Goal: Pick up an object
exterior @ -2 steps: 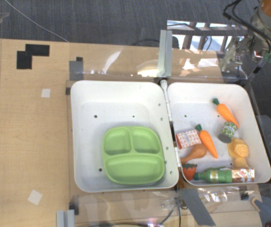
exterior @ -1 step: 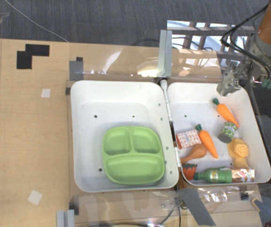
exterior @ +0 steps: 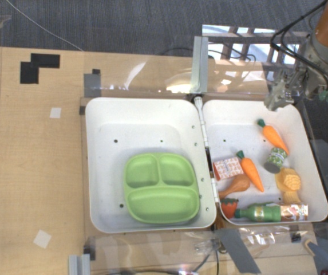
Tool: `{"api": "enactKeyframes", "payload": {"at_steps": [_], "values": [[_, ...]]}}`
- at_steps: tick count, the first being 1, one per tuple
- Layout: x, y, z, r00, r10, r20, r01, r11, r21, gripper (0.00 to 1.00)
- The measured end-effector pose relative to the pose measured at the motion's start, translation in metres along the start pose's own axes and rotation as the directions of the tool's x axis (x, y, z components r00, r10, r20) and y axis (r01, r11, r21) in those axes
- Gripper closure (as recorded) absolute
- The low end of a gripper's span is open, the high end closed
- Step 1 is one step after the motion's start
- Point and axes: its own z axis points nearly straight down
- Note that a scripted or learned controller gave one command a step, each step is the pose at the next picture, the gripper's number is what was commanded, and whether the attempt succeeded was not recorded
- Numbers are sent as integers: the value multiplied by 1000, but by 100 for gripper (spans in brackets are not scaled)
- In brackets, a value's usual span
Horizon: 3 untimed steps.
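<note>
the pincer (exterior: 278, 99) is seen at the upper right, poised over the far rim of the right bin (exterior: 232, 122); whether it is spread or pressed together cannot be told, and nothing is seen between its tips. two white bins are set side by side on the table (exterior: 32, 171). in the left bin (exterior: 106, 130) a green divided plate (exterior: 162, 188) is laid toward the near side. in the right bin, one carrot (exterior: 273, 136) is found below the pincer, with a small green can (exterior: 276, 159) just beside its lower end. a second carrot (exterior: 251, 172) is placed mid-bin, next to a red-and-white box (exterior: 228, 168) and a brown drumstick (exterior: 236, 184). a green bottle (exterior: 269, 212) is laid along the near wall, and a yellow corn piece (exterior: 290, 181) lies near the right wall.
</note>
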Motion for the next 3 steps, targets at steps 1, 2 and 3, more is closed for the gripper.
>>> {"api": "enactKeyframes", "payload": {"at_steps": [1,2,3], "values": [[-2,1,-13,1000,-2,11,2,1000,0,100],[-5,2,-27,1000,-4,21,4,1000,0,100],[-25,39,25,999,45,-15,-45,999,-2,100]]}}
